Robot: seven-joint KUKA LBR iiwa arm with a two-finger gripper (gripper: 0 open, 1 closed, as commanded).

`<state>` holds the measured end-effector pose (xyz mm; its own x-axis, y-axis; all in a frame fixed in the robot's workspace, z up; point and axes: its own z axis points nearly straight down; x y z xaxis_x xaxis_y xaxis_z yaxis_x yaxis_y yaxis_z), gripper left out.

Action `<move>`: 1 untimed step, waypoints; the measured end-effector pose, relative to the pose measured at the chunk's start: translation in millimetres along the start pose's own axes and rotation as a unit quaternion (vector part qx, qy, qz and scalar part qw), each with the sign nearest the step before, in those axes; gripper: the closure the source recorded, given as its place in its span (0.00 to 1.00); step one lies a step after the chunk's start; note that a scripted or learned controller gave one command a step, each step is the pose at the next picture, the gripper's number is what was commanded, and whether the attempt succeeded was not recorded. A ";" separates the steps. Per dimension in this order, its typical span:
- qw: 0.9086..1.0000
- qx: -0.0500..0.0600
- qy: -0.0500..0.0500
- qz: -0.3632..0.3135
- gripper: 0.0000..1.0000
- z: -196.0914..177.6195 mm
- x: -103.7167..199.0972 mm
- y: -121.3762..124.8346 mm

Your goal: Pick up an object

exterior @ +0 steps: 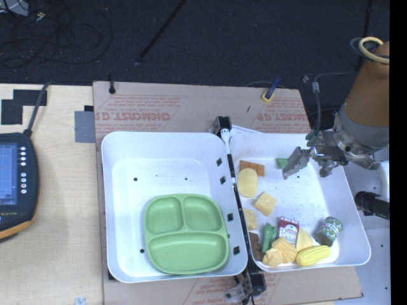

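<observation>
We see the worktop (57,107) carrying two bins. The left bin (127,151) holds a green tray (186,234). The right bin (346,189) holds small toy foods: corn (313,255), a cheese wedge (265,203), a can (329,229). We judge these light, rigid and slippery, best taken across their narrow sides. The gripper (297,162) hovers above this bin; whether its jaws are parted we cannot tell.

Tray (186,234) in left bin (121,170); food pieces (266,203) in right bin (343,196)
</observation>
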<state>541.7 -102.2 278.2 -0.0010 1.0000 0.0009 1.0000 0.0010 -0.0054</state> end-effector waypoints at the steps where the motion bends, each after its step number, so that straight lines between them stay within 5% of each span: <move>1: 1.000 0.007 0.002 0.000 0.00 140.0 21.6 -14.5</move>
<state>526.4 -80.5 138.4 -0.0018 1.0000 0.0043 0.9998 0.0019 -0.0189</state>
